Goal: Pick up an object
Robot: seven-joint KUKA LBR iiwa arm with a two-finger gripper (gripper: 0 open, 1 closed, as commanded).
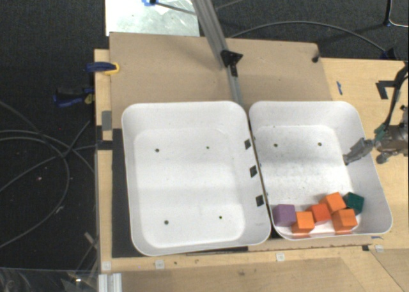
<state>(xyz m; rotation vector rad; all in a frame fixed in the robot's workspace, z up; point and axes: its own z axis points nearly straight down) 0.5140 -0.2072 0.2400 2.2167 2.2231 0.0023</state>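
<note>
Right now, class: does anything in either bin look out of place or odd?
Nothing looks damaged or spilled. The blocks, orange ones, a purple one and a dark green one, are crowded into the near corner of the right bin.

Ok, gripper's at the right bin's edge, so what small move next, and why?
Probably bring the gripper toward the bin's near corner and over the blocks: it sits at the right bin's right rim, while the orange blocks, purple block and green block cluster there.

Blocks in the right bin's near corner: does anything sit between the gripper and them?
Nothing visible does. The gripper is at the right bin's right rim, and bare white floor lies between it and the cluster: purple block, orange blocks and dark green block, packed touching against the near wall.
</note>
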